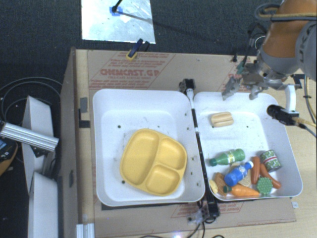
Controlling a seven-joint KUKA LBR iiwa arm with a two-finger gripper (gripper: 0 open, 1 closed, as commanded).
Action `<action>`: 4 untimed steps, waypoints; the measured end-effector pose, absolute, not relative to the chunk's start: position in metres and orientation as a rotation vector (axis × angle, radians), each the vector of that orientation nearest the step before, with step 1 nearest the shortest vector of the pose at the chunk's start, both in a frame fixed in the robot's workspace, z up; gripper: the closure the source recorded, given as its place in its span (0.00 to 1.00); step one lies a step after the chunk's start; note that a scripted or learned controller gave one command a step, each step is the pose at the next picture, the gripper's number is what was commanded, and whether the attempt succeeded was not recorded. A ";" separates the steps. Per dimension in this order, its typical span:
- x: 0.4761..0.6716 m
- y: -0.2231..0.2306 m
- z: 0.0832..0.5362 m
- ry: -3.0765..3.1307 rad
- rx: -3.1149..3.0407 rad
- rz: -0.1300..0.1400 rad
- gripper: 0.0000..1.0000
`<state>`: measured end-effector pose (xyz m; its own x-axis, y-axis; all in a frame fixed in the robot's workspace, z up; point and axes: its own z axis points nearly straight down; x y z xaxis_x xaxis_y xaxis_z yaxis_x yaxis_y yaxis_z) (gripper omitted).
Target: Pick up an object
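Here, your gripper (242,89) hangs with its 2 fingers spread and nothing between them, above the far rim of the right bin (292,155). The hot dog bun (221,119) lies inside that bin, near and just below-left of it.

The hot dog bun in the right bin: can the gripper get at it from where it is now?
Probably yes. The hot dog bun lies alone in the right bin, apart from the toy pile, with nothing over it. The gripper, fingers open, hovers above the bin's far rim.
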<state>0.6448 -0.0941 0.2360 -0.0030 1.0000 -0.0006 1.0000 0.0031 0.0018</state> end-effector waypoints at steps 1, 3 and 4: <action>0.635 -0.097 0.139 2.225 2.222 -0.004 0.00; 0.670 -0.110 0.096 2.224 2.212 0.005 1.00; 0.670 -0.110 0.096 2.224 2.212 0.005 0.00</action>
<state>0.6701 -0.1097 0.0960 -0.0057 1.0000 -0.0011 1.0000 0.0057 0.0056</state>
